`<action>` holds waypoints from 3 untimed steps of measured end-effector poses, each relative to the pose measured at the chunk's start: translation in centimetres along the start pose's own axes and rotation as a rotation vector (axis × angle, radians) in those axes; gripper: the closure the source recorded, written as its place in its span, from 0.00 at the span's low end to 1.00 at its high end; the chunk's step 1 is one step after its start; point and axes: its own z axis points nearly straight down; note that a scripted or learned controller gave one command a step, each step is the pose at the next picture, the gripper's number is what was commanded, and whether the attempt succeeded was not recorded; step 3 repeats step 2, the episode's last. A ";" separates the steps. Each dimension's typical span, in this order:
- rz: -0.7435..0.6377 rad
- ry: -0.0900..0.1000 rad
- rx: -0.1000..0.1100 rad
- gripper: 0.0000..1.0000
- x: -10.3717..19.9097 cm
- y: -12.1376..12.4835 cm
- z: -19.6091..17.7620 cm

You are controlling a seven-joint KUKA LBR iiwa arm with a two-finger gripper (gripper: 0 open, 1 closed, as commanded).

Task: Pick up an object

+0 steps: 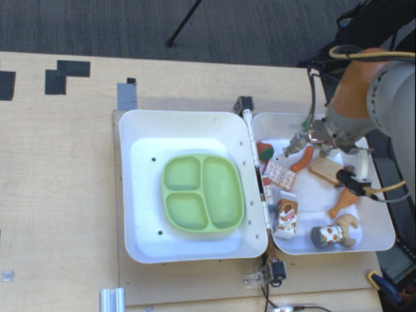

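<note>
Approach step, judging by pose: end effector (311, 142) hangs low over right bin (383, 239), tips just above an orange carrot-like toy (301, 160) beside the bread slice (325, 169). Can't tell finger spacing. Next: drop straight, close on carrot w/o nudging neighbours.

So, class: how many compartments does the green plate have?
3. On the green plate in the left bin: two small compartments on its left side, one above the other, and one long one on its right.
</note>
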 end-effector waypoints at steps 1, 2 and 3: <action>-0.002 0.000 -0.002 1.00 0.0 0.1 -1.1; -0.001 0.003 0.006 1.00 7.3 3.4 -10.8; -0.001 0.003 0.006 1.00 7.3 3.4 -10.8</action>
